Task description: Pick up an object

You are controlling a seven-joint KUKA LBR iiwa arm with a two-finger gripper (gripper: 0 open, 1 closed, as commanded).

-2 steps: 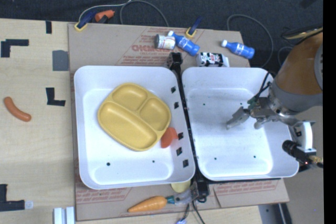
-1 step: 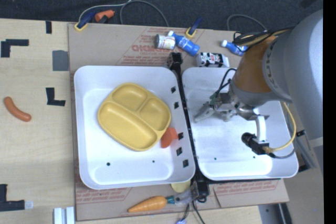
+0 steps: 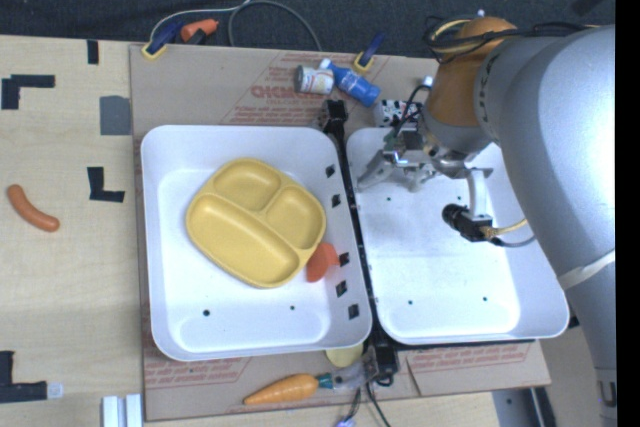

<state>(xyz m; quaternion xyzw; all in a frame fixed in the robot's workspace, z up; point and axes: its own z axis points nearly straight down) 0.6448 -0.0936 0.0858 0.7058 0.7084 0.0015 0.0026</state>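
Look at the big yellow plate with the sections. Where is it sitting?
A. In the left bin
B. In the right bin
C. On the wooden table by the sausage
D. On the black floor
A: the yellow plate lies inside the left bin, with a small orange thing touching its edge; the gripper is over the right bin.

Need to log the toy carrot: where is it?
The carrot lies on the cardboard outside the bins, just below the left bin's near edge.
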